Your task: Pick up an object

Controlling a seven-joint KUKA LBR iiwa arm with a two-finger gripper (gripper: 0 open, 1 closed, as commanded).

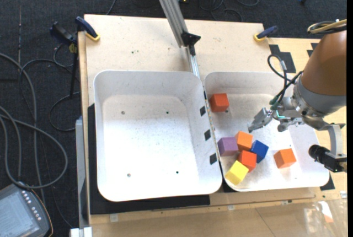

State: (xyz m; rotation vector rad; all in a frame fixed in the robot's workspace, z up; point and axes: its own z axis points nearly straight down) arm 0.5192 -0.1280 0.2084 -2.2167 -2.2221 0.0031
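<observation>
I am hovering the gripper (263,119) unclenched, holding nothing, above the orange cube (244,140); crowded by the blue cube (259,150), so I am aligning carefully.

A single fixed camera looks down at a slant from above the bench (165,43), far enough back to take in both white bins: the left bin (105,120) fills the frame's centre-left, the right bin (242,80) the centre-right. Dark floor (strewn with cables) shows along the top and left edges.
</observation>
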